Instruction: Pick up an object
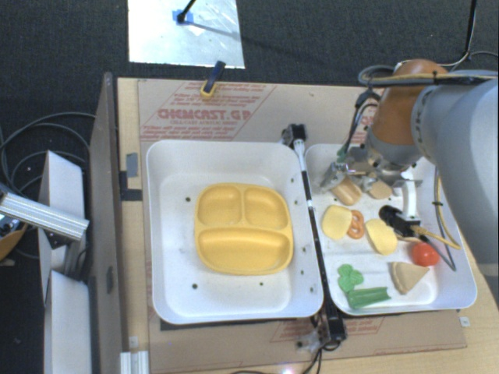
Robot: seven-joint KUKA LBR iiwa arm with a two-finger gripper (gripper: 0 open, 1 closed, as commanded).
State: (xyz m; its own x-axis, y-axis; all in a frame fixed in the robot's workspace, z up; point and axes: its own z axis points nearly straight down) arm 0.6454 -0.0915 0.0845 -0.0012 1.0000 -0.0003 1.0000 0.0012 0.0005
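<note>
Hovering over far-left part of right bin (461, 287), your tool (352, 176) sits just above tan bread-like piece (348, 193). You cannot tell from this view how far open tool is, or whether it has hold of anything. Second tan piece (380, 189) just beside tool, toward arm. Nearer camera than tool: yellow slice (336, 222) touching orange ring (356, 226), green pieces (360, 287) beyond. Red tomato (425, 253), tan wedge (407, 276) well apart from tool. Yellow divided plate (243, 228) in left bin (171, 201), well left of tool.
</note>
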